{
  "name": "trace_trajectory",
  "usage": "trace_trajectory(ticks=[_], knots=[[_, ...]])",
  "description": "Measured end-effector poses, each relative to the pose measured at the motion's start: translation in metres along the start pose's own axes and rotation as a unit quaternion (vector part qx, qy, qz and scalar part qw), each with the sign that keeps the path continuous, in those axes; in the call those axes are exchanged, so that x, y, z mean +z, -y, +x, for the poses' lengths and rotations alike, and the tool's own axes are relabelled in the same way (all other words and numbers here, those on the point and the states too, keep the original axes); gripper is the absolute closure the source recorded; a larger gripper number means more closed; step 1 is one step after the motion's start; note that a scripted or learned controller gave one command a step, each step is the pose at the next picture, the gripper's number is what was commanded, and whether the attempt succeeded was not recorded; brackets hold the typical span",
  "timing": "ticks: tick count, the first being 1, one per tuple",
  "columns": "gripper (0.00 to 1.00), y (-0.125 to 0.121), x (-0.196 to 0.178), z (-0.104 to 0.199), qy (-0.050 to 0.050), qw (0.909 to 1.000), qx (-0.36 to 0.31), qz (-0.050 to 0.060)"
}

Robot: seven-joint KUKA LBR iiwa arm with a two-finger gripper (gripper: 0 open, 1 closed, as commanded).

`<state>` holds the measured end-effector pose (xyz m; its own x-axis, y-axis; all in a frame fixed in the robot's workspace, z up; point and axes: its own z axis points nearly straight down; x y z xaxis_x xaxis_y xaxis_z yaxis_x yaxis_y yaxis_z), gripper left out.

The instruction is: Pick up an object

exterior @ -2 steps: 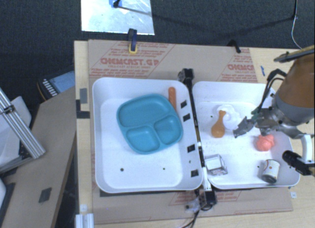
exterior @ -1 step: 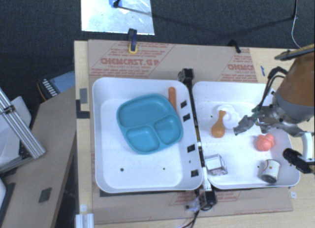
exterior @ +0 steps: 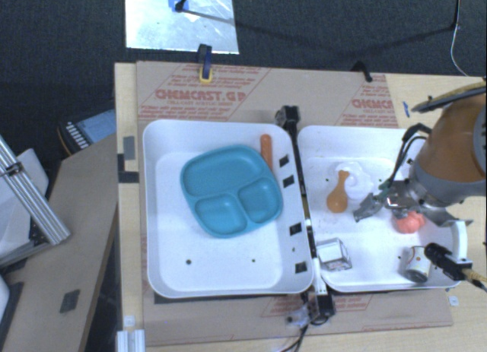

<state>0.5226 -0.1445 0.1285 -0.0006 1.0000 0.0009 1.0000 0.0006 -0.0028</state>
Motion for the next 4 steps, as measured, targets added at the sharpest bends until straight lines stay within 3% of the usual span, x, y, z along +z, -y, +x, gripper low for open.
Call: trace_trajectory(ticks=[1, 2, 4], knots=[[0.0, 0.0, 0.046, 0.0, 0.0, 1.0, 0.0, -0.001], [1.0, -0.001, 0.034, 0.0, 0.001, 1.0, 0.0, -0.003], [1.0, 0.004, -0.07, 0.004, 0.001, 1.0, -0.002, -0.005]])
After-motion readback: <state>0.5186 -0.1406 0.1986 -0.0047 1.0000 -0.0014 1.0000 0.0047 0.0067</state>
